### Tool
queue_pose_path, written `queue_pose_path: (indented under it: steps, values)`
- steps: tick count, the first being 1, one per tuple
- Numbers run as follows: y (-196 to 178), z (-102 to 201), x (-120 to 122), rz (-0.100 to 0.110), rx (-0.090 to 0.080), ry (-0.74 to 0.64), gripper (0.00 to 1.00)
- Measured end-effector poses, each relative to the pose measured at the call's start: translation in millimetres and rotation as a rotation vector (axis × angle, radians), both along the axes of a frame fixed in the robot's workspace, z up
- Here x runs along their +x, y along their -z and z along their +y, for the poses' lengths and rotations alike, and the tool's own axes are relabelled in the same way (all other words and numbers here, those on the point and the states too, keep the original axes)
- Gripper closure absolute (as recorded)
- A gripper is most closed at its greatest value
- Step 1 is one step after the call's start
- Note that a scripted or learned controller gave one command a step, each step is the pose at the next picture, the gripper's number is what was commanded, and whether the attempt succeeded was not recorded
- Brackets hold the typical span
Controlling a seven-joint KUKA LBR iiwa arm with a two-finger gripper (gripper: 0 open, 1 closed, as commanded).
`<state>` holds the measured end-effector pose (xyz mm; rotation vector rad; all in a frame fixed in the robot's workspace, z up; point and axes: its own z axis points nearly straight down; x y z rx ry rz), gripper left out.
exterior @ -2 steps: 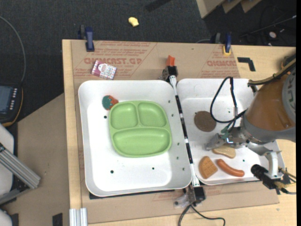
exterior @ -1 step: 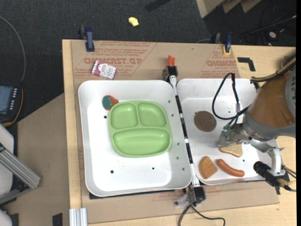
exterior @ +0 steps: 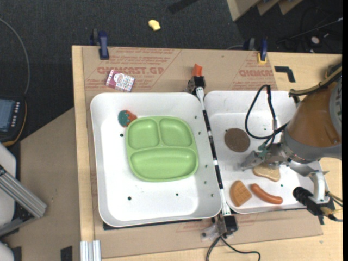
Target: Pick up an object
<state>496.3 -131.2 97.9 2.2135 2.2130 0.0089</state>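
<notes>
The left bin (exterior: 109, 162) holds a green tray (exterior: 161, 147) with a small ball (exterior: 127, 117) at its 10 o'clock. The right bin (exterior: 225, 105) holds a patty (exterior: 237, 140), toast (exterior: 267, 172), nugget (exterior: 240, 193) and sausage (exterior: 266, 194). A black cable (exterior: 255, 110) loops over the right bin. The gripper (exterior: 260, 159) sits at the toast's 11 o'clock, touching it; its grip cannot be told.

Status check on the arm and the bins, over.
Gripper low in right bin, jaws unclear. Toast slice just beneath. Sausage, brown patty close by.
</notes>
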Motion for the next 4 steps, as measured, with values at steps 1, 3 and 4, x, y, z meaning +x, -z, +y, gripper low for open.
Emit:
queue_pose_path:
  steps: [1, 3, 4]
  values:
    - [10.1, 3.4, 67.2, 0.003, -0.001, -0.002, 0.0]
    - [13.0, 33.4, 162.2, 0.008, 0.004, -0.003, 0.0]
    - [13.0, 39.0, 170.8, 0.009, 0.003, -0.002, 0.0]
